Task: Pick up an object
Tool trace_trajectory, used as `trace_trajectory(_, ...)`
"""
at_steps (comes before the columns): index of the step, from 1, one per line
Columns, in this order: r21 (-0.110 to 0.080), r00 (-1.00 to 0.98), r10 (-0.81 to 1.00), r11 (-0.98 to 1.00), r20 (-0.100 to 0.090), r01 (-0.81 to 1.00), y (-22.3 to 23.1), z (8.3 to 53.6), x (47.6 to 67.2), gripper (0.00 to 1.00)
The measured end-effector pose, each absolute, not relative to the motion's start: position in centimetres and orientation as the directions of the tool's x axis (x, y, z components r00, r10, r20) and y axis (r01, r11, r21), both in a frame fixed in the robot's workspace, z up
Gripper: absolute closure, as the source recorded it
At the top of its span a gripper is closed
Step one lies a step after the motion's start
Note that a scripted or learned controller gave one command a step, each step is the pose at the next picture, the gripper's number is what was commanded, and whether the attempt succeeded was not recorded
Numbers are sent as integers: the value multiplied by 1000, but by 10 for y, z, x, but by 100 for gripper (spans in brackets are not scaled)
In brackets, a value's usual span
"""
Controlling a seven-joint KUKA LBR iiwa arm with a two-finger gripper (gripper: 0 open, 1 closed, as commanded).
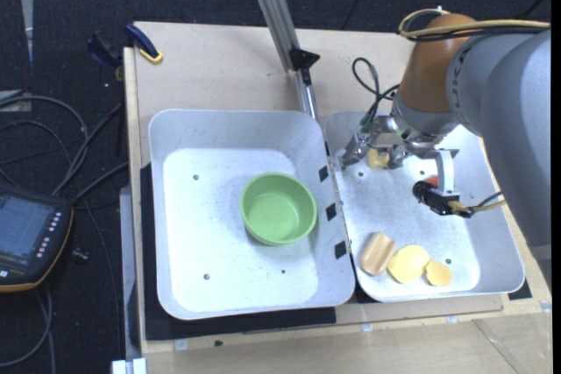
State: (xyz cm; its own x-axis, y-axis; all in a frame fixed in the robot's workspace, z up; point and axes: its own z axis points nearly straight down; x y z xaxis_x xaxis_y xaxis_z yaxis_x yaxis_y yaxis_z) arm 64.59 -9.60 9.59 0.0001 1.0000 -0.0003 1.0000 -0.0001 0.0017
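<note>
1. Camera view, looking down at a slant: two shallow white bins side by side on a wooden bench. The left bin (188, 188) holds a green bowl (279, 207), upright, near the bin's middle and a little toward the divider.

2. The right bin (491, 258) holds three pale pieces in a loose row near its front edge: a tan, bread-like piece (378, 252), a round yellow piece (408, 264) touching or just beside it, and a smaller orange-yellow piece (438, 274) at the row's right end.

3. The gripper (379, 155) hangs low over the back part of the right bin, near the divider. A small yellow object (379, 158) sits right at the fingertips. Whether the fingers are clamped on it or merely around it, I cannot tell; the wrist hides the gap.

4. Handling, as a judgement: the small yellow object looks light, probably toy food in plastic or foam. Smooth skin, so likely slippery under hard pads; not fragile. A grip across its widest middle is best, with the pads squared to it.

5. The bowl appears stiff, light and thin-walled. Best taken by the rim, one finger inside and one outside.

6. The front-row pieces sit close together; the end pieces give the clearest approach.

7. Risk: a rounded piece could squirt sideways as the fingers close, or slide against the bin wall.
</note>
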Motion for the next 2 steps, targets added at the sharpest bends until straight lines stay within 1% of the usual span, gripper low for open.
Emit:
trace_trajectory(1, 0, 0, 1000, 0, 0, 1000, -96, 106, 645, 100)
trace_trajectory(2, 4, 0, 1000, 0, -1, 1000, -106, 161, 649, 100)
